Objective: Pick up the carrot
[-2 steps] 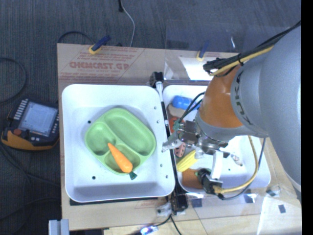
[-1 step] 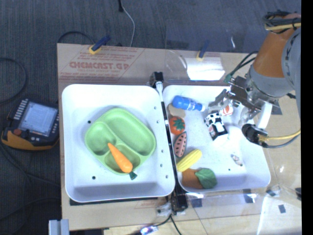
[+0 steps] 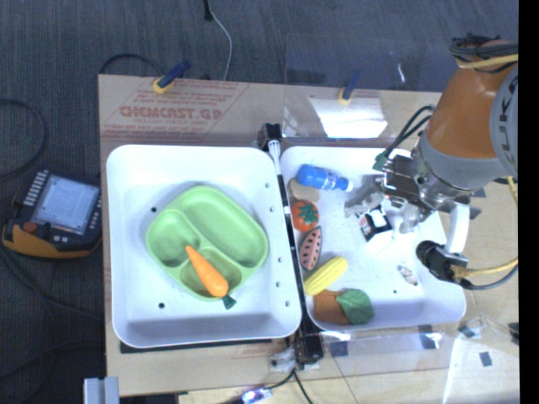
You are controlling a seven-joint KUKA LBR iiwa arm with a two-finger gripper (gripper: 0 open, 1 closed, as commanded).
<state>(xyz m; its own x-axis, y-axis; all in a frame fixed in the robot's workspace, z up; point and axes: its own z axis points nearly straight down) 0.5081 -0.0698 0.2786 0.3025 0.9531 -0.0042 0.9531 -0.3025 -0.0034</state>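
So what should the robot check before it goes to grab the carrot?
1. Carrot in plain sight, lying in the green plate: ok.
2. Nothing lying on top of the carrot: ok.
3. Gripper above the carrot: not ok, it is over the right bin.
4. Fingers ready to grab: cannot tell.
5. Blue bottle and corn out of the carrot's bin: ok.

The carrot lies in the plate inside the left bin.
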